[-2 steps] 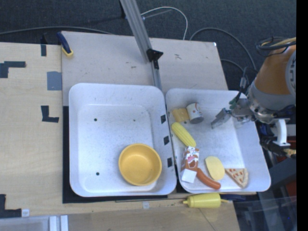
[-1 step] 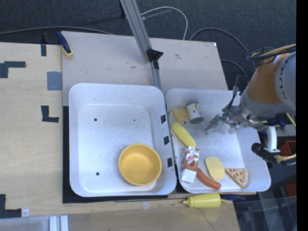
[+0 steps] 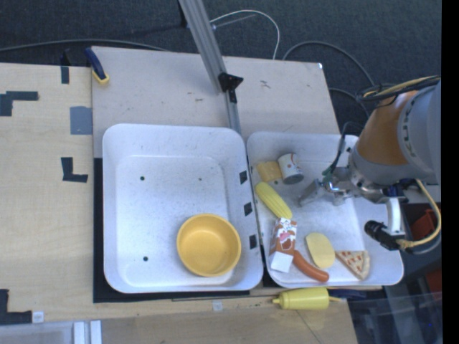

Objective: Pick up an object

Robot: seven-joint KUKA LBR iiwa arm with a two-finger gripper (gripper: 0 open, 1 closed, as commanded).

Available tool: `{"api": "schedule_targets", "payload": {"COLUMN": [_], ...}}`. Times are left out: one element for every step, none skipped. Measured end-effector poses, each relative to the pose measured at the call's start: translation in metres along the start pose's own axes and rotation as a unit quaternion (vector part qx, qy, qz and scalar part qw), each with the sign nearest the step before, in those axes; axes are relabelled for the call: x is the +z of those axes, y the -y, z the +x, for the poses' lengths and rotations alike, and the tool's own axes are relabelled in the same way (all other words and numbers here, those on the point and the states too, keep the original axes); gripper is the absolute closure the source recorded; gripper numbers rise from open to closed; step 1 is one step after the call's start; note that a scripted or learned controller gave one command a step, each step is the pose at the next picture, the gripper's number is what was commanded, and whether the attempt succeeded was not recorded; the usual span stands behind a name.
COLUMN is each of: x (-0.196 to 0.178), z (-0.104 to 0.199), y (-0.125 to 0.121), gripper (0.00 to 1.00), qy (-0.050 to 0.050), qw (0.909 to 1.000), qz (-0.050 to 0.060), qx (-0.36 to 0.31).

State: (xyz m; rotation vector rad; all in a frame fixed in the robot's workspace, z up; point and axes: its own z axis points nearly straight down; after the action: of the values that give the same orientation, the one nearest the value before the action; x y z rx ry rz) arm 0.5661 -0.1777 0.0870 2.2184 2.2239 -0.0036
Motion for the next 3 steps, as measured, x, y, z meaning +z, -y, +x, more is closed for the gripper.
{"api": "schedule_targets", "payload": {"x": [-0.011,-0.053,-0.108], "z": [0.001,0.002,-0.001], "y": [0.0,-0.002,-0.013], "gripper": [1.0,1.0,1.0], "qy": [-0.001,-0.001,0.0], "qw": [1.0,1.0,1.0], "qz": [0.0,-0.002,-0.003], "qx": [0.0,0.0,0.0]}}
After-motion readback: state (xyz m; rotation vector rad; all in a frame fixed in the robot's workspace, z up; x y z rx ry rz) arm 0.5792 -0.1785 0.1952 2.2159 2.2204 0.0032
